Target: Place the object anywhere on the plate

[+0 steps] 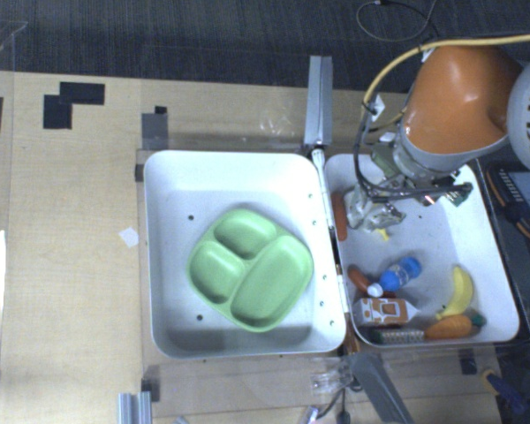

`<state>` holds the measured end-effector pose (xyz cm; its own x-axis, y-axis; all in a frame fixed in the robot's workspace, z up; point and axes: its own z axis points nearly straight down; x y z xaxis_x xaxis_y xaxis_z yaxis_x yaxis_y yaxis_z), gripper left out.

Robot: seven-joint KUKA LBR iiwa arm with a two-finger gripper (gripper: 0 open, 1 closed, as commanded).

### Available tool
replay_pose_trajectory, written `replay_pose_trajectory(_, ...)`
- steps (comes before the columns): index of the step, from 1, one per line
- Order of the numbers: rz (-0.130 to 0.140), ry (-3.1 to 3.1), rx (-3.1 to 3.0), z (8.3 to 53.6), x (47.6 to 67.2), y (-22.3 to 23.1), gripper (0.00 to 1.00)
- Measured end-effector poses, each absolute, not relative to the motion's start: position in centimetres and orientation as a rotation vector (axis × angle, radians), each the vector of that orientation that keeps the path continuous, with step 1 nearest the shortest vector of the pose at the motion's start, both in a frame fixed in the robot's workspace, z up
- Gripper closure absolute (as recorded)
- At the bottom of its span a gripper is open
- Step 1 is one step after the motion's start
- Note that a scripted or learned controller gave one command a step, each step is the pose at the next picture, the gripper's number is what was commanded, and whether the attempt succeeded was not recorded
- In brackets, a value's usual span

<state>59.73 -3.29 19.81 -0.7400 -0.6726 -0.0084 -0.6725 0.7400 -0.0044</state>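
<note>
A green divided plate (251, 268) lies in the left bin (172, 193), with nothing on it. My gripper (371, 214) hangs low over the upper left part of the right bin (495, 263), below the orange band of the arm. A small yellow piece (382, 231) shows just under the fingers; whether it is held I cannot tell. A red-brown sausage-like object (339, 216) lies along the right bin's left wall, just left of the gripper.
At the front of the right bin lie a blue-and-white bottle (399, 275), a red item (361, 280), a small printed carton (382, 310), a banana (458, 291), a carrot (450, 327) and a dark brush-like thing (397, 336). A metal divider (317, 104) stands between the bins.
</note>
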Motion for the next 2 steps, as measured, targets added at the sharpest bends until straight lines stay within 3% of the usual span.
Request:
replay_pose_trajectory(1, 0.001, 2.965, -1.012, 18.7, 59.9, 0.2, 1.0)
replay_pose_trajectory(2, -0.001, 2.785, -1.436, 18.6, 57.6, 2.4, 1.0)
